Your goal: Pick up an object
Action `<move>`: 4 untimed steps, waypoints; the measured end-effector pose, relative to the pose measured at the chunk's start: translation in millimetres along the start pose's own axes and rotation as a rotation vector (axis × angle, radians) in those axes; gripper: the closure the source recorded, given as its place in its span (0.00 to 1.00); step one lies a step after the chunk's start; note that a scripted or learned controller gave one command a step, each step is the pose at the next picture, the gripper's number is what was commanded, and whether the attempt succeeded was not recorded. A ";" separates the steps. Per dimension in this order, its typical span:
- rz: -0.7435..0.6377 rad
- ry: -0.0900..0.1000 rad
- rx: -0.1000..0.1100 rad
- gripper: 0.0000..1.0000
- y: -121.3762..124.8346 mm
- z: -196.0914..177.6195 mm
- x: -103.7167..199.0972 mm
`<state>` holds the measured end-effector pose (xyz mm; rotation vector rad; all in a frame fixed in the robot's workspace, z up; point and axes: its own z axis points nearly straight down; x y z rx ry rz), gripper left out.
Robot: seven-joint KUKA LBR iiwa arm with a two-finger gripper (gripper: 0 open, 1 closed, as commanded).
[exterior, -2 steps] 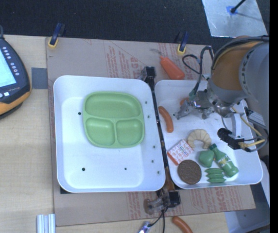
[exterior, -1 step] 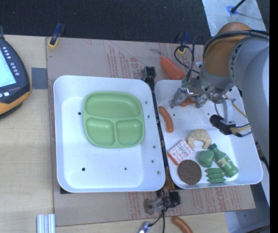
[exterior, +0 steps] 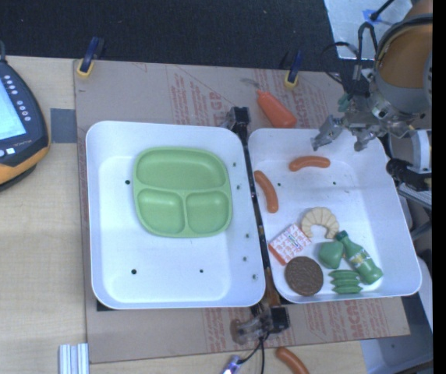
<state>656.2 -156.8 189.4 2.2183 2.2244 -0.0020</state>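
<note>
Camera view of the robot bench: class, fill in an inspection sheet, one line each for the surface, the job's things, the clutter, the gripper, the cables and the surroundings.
Surface: brown board on a wooden bench, bearing the left bin and right bin.
Job's things: right bin holds two sausages, croissant, cookie, green bottle, pea pod, sachet; left bin holds a green divided plate.
Clutter: carrot on the board beyond the bins; another sausage at the near edge.
Gripper: gripper open above the right bin's far edge, holding nothing.
Cables: dark cables by the wrist.
Surroundings: teach pendant at left; clamps.
</note>
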 end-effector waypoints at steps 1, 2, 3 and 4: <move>-0.003 0.001 0.005 0.00 -0.6 98.7 3.1; 0.000 0.000 0.001 0.00 0.2 97.3 -14.6; -0.001 0.001 0.004 0.00 -112.3 98.0 16.7; -0.005 0.000 0.005 1.00 -112.2 87.7 15.6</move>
